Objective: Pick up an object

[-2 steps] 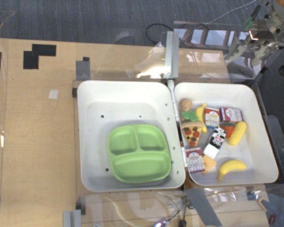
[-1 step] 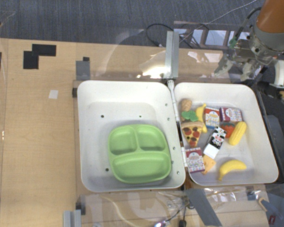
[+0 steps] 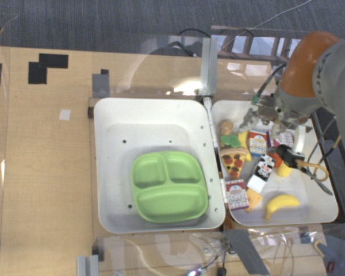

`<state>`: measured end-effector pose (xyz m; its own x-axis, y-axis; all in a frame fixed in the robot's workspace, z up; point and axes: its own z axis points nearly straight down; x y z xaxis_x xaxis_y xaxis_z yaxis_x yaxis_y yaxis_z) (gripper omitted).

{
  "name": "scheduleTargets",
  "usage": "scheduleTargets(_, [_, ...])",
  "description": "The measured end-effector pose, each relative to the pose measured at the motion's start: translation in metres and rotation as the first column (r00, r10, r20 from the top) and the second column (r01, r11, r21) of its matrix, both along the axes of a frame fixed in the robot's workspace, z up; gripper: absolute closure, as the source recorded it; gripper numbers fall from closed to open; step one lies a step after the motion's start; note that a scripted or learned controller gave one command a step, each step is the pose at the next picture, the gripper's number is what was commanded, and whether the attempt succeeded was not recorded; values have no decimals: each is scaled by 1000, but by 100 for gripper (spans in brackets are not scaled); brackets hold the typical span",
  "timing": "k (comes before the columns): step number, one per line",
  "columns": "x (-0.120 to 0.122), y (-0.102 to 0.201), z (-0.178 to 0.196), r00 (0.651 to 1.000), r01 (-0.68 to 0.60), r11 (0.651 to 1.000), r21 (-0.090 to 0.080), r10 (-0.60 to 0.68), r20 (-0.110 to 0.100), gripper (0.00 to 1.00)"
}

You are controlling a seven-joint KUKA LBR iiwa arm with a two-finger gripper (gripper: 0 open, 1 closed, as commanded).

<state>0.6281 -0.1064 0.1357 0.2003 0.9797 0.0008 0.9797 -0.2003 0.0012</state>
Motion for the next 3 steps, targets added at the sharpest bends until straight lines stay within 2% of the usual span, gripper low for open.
scheduleTargets(1, [-33,6,-37,984,-174,985,-12,175,26,0])
scheduleTargets(2, [-28,12,-22,983,-181,984,-6,181,40,100])
scheduleTargets(3, [-11,66,65,992,-123,992,0,123,6,100])
